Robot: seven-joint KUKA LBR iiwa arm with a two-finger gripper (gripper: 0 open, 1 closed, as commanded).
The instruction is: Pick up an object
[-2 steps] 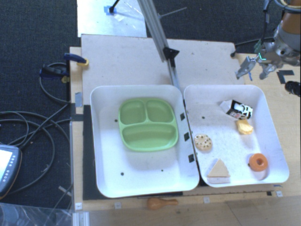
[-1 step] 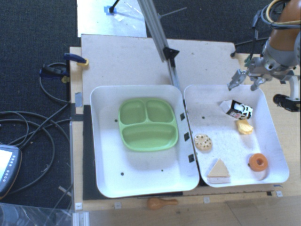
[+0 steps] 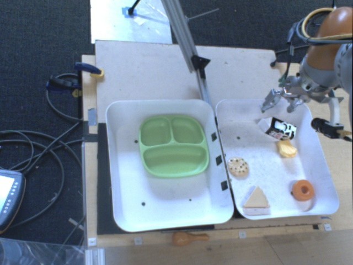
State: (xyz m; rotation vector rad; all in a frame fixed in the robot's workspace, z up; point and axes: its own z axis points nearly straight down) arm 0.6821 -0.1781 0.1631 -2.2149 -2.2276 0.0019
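Although the arm (image 3: 331, 43) hangs over the far corner of the right bin (image 3: 331, 197), its jaws look spread apart with nothing between them, so no object is picked up yet. The nearest candidate is the small black-and-white packet (image 3: 282, 129), lying just beneath and a little nearer than the gripper (image 3: 282, 99).

From where I stand, the likeliest failure is a miss: the packet lies flat and thin on the bin floor, so the jaws could close above it or slide it away. It also sits near the bin's far wall, and a descent slightly off could catch the rim. The yellow piece (image 3: 287, 148) lies just beside the packet, so a wide grasp might nudge it or pinch both.

The right bin holds the pickable things: the packet, the yellow piece, a round speckled cookie (image 3: 238, 168) near the left wall, a tan wedge (image 3: 256, 199) at the near edge, and an orange ring (image 3: 303, 190) towards the near right corner.

The left bin (image 3: 124, 203) holds a green divided plate (image 3: 173, 146) with three compartments, nothing in them. Both bins sit on the counter (image 3: 143, 70).
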